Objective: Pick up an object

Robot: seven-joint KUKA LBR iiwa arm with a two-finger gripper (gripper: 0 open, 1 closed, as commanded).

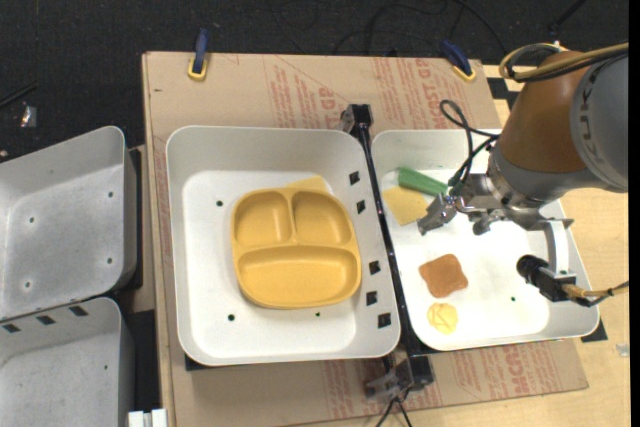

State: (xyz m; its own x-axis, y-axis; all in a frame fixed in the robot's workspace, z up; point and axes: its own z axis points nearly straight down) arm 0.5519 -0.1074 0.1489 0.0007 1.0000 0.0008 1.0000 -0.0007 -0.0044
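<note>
Brown piece (443, 275) lies just below claw (457, 215).

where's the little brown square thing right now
The brown square lies in the right bin, near its middle, just above the small yellow round piece and below the pale yellow piece.

Yellow divided tray (296, 248) in a white bin (190, 215); next door a green stick (422, 182), brown square (443, 275), pale yellow pieces (443, 317).
</note>
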